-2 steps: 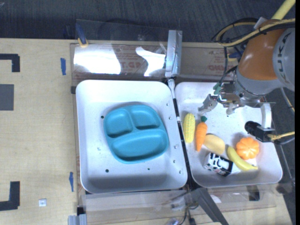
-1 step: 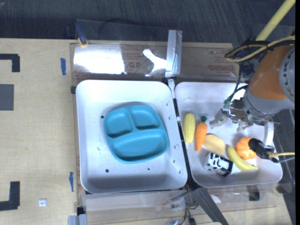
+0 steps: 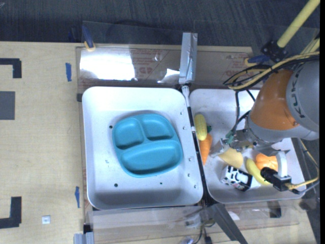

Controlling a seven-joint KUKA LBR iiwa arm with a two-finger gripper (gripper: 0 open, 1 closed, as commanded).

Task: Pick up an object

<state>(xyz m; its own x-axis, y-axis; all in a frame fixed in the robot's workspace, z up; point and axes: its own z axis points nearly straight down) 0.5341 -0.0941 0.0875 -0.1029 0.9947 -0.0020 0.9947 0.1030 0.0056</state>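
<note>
A heap of small toy foods, yellow corn cob [image 3: 201,126] and orange carrot [image 3: 205,147] at its nine o'clock edge, is seen in the right white bin [image 3: 216,101]. The pincer [image 3: 238,144] is lowered over the heap, its state unreadable. A blue divided plastic tray [image 3: 147,143] is centred in the left white bin [image 3: 96,136] on the worktop [image 3: 35,136].

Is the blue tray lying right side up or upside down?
Right side up: the blue tray lies flat in the left bin, its three hollows facing up.
</note>
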